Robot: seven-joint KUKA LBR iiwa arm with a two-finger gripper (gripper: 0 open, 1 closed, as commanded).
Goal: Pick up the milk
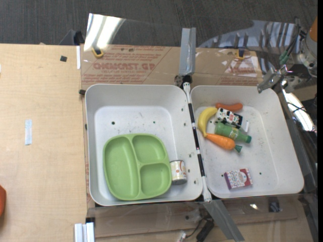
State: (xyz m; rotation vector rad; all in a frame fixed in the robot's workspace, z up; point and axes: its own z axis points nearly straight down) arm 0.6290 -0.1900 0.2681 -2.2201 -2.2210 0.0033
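Milk (230, 118) looks like the small black-and-white spotted carton in the right bin (282, 150), upper-left part, lying on its side. It's packed in:
- banana (204, 120) touching or just beside its left end
- green bottle (231, 132) right against its lower edge
- carrot (220, 141) under the bottle
- an orange piece (229, 106) just above it

Gripper (270, 80) sits over the far right corner of that bin, well apart from the cluster and holding nothing. Can't tell whether it's open or closed; too small and cluttered at that spot.

Risks as I see them:
- Little free space around the carton. A straight-down grab probably lands on the bottle or the banana, and either shoves the pile or comes up with the wrong item.
- The bottle is round, so a nudge likely rolls it and takes the carton along.
- A flat carton offers a low profile, so the close may skim over the top and grab nothing.
- The pink box (237, 179) near the front of the bin is also carton-like, so there's a chance of mistargeting it.
- The bin divider (193, 130) is close to the banana, so approaching from that side risks clipping the wall.
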